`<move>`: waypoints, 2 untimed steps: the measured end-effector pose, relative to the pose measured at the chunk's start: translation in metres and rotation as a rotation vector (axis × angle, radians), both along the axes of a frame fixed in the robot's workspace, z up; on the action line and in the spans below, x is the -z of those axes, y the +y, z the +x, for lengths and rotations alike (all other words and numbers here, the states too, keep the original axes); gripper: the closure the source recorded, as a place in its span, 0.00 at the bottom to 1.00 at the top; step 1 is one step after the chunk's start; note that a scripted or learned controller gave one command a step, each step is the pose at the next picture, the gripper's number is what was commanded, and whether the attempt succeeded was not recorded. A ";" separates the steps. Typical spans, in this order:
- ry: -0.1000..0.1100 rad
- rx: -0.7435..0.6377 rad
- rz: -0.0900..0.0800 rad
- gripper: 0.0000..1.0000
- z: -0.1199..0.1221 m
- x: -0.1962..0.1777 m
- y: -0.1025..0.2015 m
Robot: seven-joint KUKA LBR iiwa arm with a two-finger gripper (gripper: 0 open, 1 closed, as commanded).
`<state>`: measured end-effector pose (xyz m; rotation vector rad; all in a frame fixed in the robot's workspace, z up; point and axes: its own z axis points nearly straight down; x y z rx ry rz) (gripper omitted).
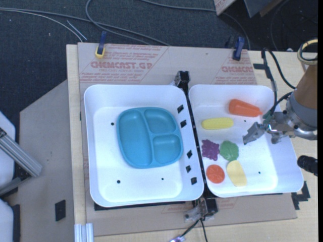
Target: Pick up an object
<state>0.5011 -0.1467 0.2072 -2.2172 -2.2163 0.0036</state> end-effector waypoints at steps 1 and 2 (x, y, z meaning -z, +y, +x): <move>0.002 0.000 0.001 0.00 -0.009 0.060 0.003; -0.001 0.000 0.000 0.00 -0.009 0.102 0.003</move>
